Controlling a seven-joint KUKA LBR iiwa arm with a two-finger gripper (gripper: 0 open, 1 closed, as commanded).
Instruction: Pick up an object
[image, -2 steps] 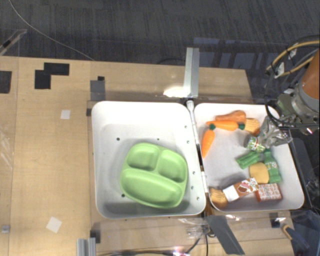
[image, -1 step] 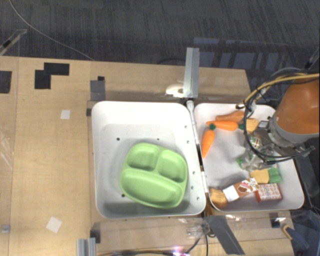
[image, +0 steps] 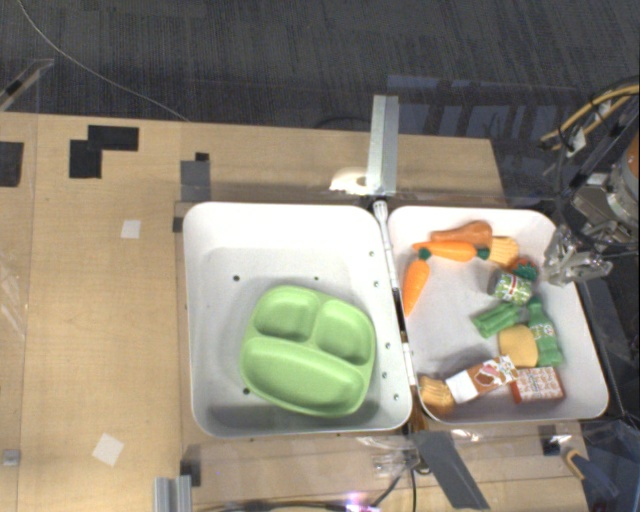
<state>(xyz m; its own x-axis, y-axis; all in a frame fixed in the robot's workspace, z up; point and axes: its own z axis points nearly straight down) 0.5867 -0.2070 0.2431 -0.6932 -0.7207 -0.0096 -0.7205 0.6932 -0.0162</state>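
My gripper (image: 572, 262) hangs over the right rim of the right bin (image: 452, 302), beside the far right corner, with nothing visible between its fingers. In that bin lie a carrot (image: 415, 284), an orange squash (image: 460, 245), a corn piece (image: 503, 249), a small can (image: 512, 287), a green vegetable (image: 500, 318), a yellow piece (image: 519, 345), a green packet (image: 545, 337), a red box (image: 538, 384), a small bottle (image: 480, 379) and a bread roll (image: 434, 393). The can is the object nearest the gripper, to its left.
The left bin (image: 215, 250) holds a green divided plate (image: 308, 349). A metal post (image: 382, 150) rises behind the seam between the bins. Cables (image: 590, 120) hang at the far right above the arm. Wooden bench lies to the left.
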